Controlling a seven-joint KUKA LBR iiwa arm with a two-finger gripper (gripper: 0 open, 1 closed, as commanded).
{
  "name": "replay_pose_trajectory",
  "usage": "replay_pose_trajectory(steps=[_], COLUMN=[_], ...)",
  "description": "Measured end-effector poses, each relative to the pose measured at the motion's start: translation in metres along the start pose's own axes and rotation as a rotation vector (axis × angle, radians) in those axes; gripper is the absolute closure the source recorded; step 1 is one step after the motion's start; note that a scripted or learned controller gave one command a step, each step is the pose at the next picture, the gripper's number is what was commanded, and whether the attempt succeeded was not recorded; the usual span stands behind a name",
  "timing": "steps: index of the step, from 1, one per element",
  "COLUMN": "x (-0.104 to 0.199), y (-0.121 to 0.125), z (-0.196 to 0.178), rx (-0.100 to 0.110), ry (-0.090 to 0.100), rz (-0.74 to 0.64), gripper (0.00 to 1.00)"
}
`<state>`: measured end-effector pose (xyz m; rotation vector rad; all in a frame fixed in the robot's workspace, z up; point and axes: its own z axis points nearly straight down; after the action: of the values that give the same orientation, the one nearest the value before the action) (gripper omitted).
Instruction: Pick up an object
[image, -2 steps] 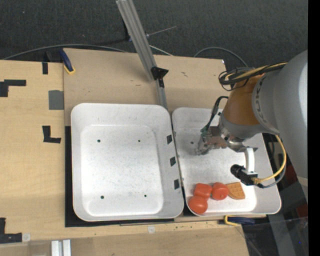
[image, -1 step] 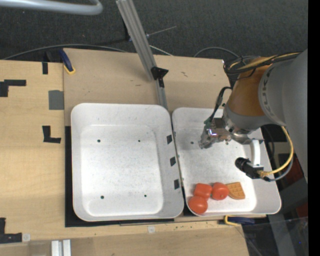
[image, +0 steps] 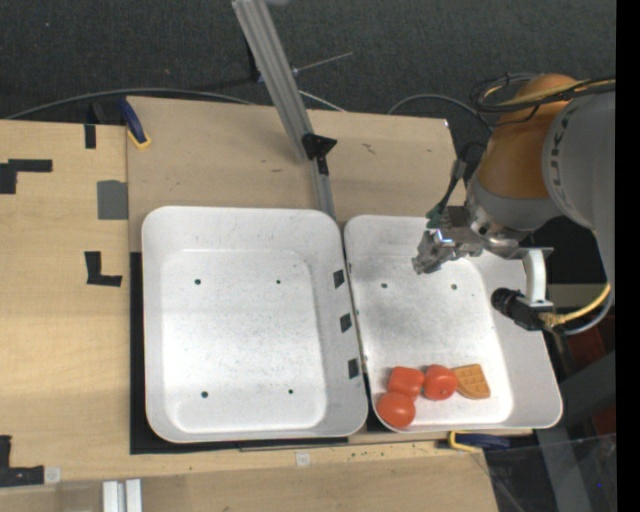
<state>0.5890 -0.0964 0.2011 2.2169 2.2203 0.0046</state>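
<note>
Camera view, looking down at a slant, puts the gripper (image: 428, 262) over the upper part of the right bin (image: 420, 330), its dark tips pointing down and to the left just above the white floor. Whether those tips are spread or pressed together cannot be told at this size; nothing shows between them. Behind the gripper the grey wrist rises into the orange band (image: 520, 150) and the bulky grey arm (image: 590, 150), which comes in from the right edge.

The things to pick lie well apart from the gripper, at the near end of the same bin: three red tomato-like pieces (image: 412, 392) clustered together, touching or nearly so, and just to their right a flat orange cracker-like piece (image: 472, 381).

Left of this bin, edge to edge with it, sits the left bin (image: 240, 330). Both rest on the wooden bench (image: 220, 150), where a slim grey pole (image: 285, 85) slants up from behind the bins.
</note>
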Motion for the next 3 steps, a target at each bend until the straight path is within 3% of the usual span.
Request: replay_pose_trajectory(steps=[1,3], x=[-0.01,0.099], y=[0.004,0.027], z=[-0.055,-0.062], rx=[0.0,0.005], ry=[-0.001,0.002], rz=[0.001,-0.005], gripper=[1.0,1.0])
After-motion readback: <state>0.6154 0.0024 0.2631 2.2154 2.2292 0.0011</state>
